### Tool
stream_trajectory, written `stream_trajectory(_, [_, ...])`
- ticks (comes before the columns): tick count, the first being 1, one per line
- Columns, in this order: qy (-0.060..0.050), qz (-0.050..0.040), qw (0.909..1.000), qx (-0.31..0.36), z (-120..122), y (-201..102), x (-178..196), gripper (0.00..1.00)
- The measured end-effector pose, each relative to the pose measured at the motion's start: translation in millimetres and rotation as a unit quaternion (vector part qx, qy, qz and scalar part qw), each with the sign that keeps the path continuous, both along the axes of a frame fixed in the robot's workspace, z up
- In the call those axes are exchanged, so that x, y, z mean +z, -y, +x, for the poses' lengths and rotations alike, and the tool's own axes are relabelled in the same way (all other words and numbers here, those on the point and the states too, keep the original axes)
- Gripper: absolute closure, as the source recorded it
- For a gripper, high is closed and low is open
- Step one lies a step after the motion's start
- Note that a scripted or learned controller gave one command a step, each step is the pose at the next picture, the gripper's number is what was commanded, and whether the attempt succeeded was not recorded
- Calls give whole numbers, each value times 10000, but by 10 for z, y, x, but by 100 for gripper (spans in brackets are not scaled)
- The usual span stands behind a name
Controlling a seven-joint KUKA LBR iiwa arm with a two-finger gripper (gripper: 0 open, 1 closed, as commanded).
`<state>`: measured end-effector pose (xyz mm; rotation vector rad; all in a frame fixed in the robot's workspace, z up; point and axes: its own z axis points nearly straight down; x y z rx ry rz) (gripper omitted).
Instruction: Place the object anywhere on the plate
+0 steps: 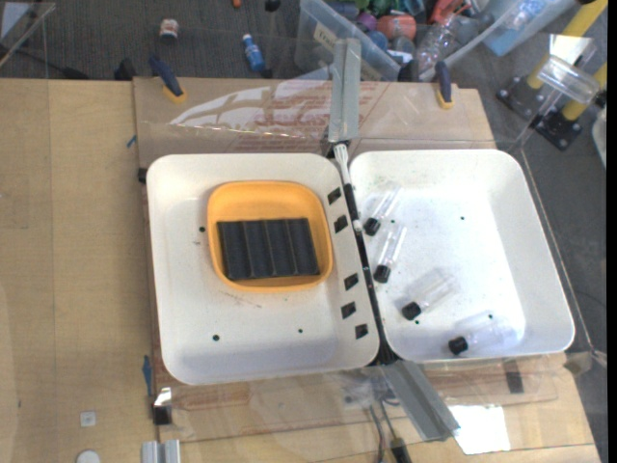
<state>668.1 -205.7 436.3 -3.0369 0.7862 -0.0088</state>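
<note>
- Wooden bench (67, 258) carries two white bins side by side, with a metal strip (424, 408) and a white paper scrap (482, 430) at its near edge
- right bin (540, 258) holds four clear vials with black caps: one (477, 338) by the bin's near edge, one (427, 292) just behind it, and two more ( (390, 249), (381, 205)) close to the bin's left wall
- left bin (174, 258) holds an orange plate (270, 196) set toward the bin's far edge
- black ribbed block (268, 249) lies flat on the plate, over its near half and inside the rim
- small black clips (347, 254) line the seam where the two bins meet
- pincer: cannot tell how far open it is, or whether it has hold of anything
- beyond the bins' far edges a clear plastic sheet (260, 109) lies on the bench; past the bench's far edge stands a clear tote (405, 8) of coloured toys
</note>
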Motion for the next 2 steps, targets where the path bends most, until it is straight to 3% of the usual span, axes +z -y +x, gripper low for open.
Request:
stream_trajectory(1, [-9,-3,9906,1367,-1,138,-9,100])
stream_trajectory(2, [-9,-2,9880,1548,-1,137,-10,100])
